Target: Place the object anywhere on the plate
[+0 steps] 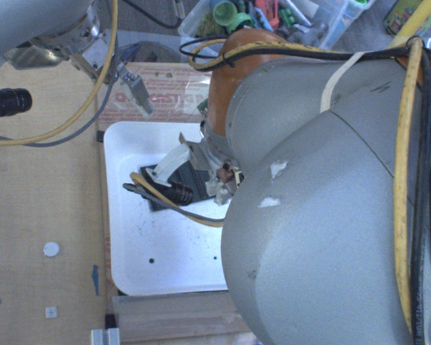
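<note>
My gripper point(214, 178) hangs low over the upper right part of a shallow white bin point(133, 221), below the arm's orange band point(233, 70). The grey arm body point(323, 192) crosses the view from the right. It hides the bin's right side and whatever lies beyond it. The bare part of the bin floor that I see carries a few small dark specks point(151, 260). Whether anything sits in the gripper cannot be made out from this angle.
A clear box of colourful toys point(287, 6) stands at the back. A red-and-white printed board point(165, 92) lies behind the bin. The tan bench to the left bears a small white disc point(51, 249). A grey fixture with yellow cables point(50, 20) hangs at top left.
</note>
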`<state>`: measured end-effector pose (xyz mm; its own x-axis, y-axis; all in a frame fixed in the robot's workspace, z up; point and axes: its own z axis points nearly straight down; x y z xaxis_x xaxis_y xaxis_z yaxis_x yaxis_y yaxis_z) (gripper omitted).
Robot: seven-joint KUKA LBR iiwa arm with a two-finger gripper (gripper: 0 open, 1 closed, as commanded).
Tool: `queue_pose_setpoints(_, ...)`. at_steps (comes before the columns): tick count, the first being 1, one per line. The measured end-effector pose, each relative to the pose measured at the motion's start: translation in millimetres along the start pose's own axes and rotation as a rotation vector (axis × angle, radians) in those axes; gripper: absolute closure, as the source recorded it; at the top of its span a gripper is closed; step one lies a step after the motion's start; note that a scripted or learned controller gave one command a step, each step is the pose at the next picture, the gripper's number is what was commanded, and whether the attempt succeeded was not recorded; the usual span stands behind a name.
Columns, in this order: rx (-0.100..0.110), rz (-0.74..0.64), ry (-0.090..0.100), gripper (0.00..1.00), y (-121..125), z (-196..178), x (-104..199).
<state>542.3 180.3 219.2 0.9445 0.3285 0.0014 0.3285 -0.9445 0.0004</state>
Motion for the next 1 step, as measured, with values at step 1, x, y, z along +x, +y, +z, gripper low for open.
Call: queue_pose_setpoints(1, 0.001, 0.058, -0.004, 1.00, 27.6, 93.1, 23.6)
